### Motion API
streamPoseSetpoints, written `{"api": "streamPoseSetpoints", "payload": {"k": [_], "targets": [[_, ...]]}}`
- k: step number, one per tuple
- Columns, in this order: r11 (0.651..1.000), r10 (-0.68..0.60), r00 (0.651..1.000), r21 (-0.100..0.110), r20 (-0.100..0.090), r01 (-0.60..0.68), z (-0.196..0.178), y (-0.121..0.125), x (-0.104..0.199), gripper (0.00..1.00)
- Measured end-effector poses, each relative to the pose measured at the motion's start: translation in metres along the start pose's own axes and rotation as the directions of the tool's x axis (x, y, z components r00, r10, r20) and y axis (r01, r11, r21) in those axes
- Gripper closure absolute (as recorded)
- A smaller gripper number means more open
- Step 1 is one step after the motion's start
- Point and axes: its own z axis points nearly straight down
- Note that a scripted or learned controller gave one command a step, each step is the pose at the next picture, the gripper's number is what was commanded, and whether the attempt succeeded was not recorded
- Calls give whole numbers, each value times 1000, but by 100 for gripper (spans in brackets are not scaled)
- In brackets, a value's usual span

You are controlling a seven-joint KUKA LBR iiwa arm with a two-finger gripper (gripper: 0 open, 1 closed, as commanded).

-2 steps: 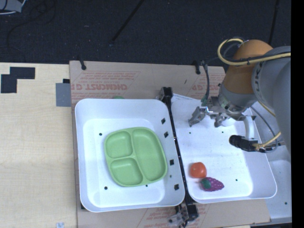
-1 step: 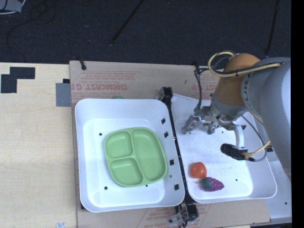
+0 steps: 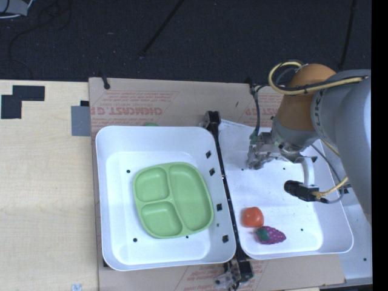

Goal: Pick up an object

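In the right bin (image 3: pixel 336 238), near its front, lie a small red-orange fruit-like object (image 3: pixel 253 216) and a purple bunch of grapes (image 3: pixel 270 235), close together. My gripper (image 3: pixel 256 159) reaches down into the back part of this bin, well behind both objects and apart from them. I see nothing between its fingers. The grey arm with its orange band comes in from the right above the bin.
The left bin (image 3: pixel 115 162) holds a light green divided plate (image 3: pixel 173 199). A black divider (image 3: pixel 219 180) runs between the two bins. A black cable fitting (image 3: pixel 301 190) hangs from the arm over the right bin. Cardboard lies under both bins.
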Motion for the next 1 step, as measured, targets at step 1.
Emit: {"api": "streamPoseSetpoints", "payload": {"k": [1], "targets": [[1000, -3, 1000, -6, 0, 3, -47, 8, 4, 100]]}}
